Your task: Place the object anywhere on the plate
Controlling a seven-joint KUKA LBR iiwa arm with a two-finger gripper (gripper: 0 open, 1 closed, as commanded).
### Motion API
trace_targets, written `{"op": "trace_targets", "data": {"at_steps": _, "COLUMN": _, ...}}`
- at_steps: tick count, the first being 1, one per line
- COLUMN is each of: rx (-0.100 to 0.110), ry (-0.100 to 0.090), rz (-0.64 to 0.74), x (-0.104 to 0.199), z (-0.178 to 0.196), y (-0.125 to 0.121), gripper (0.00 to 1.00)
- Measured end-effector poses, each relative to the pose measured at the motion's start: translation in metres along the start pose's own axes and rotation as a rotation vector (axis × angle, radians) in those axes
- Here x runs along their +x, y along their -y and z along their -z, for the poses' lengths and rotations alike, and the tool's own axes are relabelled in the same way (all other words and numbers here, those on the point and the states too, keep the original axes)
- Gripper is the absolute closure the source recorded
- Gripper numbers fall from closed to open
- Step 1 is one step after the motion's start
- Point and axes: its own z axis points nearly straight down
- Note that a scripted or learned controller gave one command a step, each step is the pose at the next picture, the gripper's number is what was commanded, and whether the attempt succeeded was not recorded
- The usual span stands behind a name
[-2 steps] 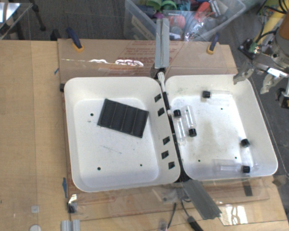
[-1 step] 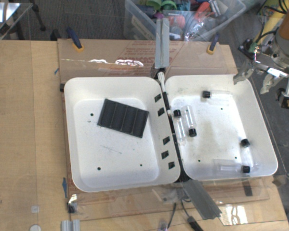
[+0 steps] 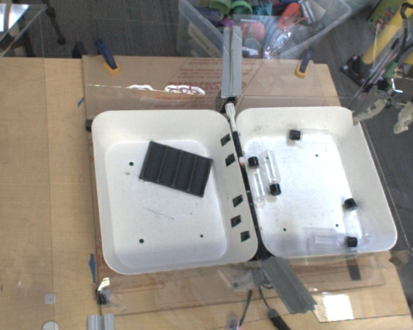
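The dark ribbed plate (image 3: 175, 168), a flat black rectangle with four grooved bands, lies slightly askew in the upper middle of the left bin (image 3: 117, 253), and nothing rests on it. A few small dark specks dot the white floor around it.

All the loose things lie in the right bin (image 3: 372, 184). Near its left wall two clear tubes (image 3: 263, 174) with black caps lie side by side, touching, pointing roughly up and down the view. A loose black cap (image 3: 294, 135) sits apart from them, nearer the bin's far wall. By the right wall a third clear tube (image 3: 349, 220) stands out by the black caps at its two ends, and just beside its lower end another clear piece (image 3: 325, 239) lies flat along the near wall.

Where the two bins meet, a row of black tabs (image 3: 234, 181) runs along the rims. The bins sit on a cardboard sheet (image 3: 158, 74) on the wooden bench (image 3: 34, 184), clamped at the far edge by a blue clamp (image 3: 109, 62) and an orange clamp (image 3: 303, 66). Behind stands a clear tub (image 3: 261, 12) of coloured items.
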Motion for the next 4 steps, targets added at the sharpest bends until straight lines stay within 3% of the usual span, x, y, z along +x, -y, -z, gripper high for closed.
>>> {"op": "trace_targets", "data": {"at_steps": 4, "rx": 0.001, "ry": 0.0, "rz": 0.0, "x": 0.0001, "z": -0.0003, "y": 0.0001, "gripper": 0.0}}
